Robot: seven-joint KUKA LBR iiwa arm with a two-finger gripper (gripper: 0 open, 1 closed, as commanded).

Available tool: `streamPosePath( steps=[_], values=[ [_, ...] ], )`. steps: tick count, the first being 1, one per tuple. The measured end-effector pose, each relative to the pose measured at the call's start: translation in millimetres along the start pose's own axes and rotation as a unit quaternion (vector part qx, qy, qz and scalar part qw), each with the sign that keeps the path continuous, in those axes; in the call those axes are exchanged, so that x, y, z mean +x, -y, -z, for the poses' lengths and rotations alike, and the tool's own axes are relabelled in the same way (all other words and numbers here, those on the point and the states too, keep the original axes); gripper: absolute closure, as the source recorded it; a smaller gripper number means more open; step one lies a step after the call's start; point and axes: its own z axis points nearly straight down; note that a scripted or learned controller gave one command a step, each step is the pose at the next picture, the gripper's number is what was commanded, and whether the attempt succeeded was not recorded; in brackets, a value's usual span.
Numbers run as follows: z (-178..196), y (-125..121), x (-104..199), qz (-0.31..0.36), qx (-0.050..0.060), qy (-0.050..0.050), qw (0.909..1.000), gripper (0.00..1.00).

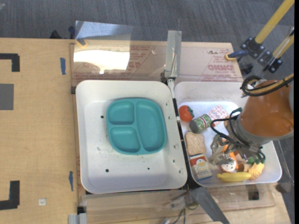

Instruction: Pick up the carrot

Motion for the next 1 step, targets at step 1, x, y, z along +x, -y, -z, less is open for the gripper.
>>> streamPosePath(
  steps=[1],
  values=[
    [95.4,-45.3,-7.8,0.112,-0.004,-0.005,0.9937,1.00]
  ],
)
